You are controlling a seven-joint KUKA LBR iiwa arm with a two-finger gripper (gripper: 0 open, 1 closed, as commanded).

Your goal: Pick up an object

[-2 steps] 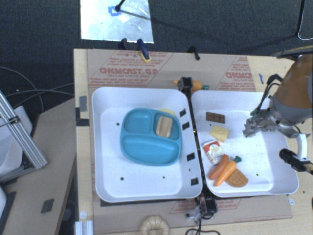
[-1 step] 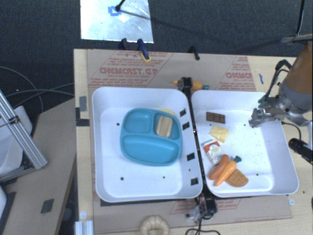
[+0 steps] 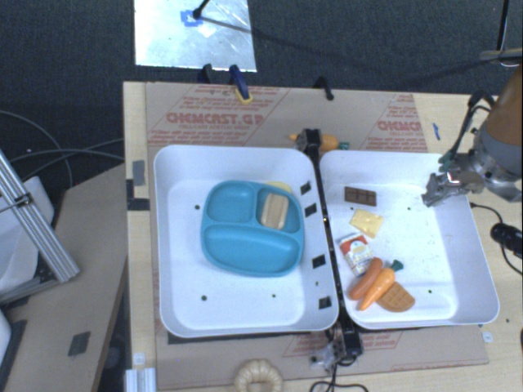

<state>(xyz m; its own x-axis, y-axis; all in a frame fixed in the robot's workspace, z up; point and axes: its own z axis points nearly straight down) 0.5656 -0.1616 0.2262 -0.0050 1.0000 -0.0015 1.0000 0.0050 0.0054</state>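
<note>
In the right bin [image 3: 458,296] lie a brown chocolate bar [image 3: 359,195], a yellow cheese wedge [image 3: 366,222], a small red and white packet [image 3: 356,252], two orange carrots [image 3: 370,282] and a brown waffle-like piece [image 3: 398,300]. My gripper [image 3: 444,181] hangs over the right bin's far right part, above bare floor, well right of the chocolate bar. Nothing shows between its fingers.
The left bin [image 3: 176,243] holds a blue divided plate [image 3: 245,247] with a tan bread slice [image 3: 274,211] in its upper right compartment. Black clips [image 3: 310,211] line the wall between the bins. A yellow object [image 3: 327,143] sits behind the bins, and a beige ring [image 3: 259,376] lies at the bench front.
</note>
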